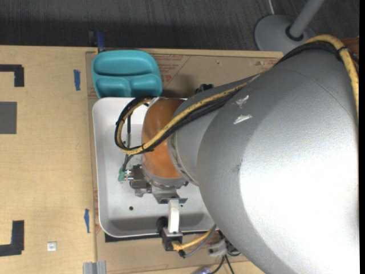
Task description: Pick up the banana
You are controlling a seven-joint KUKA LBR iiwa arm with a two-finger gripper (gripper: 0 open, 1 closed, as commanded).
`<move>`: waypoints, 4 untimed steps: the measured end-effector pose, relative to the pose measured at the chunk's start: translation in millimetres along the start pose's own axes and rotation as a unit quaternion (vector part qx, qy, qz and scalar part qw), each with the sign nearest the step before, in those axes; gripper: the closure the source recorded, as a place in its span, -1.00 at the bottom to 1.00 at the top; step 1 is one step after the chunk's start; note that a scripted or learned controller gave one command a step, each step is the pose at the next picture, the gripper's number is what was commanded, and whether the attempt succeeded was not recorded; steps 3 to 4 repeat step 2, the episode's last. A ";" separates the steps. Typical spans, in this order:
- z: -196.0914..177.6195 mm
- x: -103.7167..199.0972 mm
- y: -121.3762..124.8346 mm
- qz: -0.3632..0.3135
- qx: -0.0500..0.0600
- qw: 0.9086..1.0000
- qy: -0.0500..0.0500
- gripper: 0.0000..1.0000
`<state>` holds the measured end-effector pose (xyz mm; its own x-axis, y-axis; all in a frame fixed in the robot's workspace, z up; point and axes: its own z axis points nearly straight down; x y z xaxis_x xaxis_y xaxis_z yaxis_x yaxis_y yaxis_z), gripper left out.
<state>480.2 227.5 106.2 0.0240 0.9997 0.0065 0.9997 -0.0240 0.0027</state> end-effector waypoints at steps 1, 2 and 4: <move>-9.5 0.5 0.0 0.000 0.000 1.000 0.000 1.00; -19.0 0.9 0.1 0.001 0.000 1.000 0.000 1.00; -19.0 0.9 0.1 0.001 0.000 1.000 0.000 1.00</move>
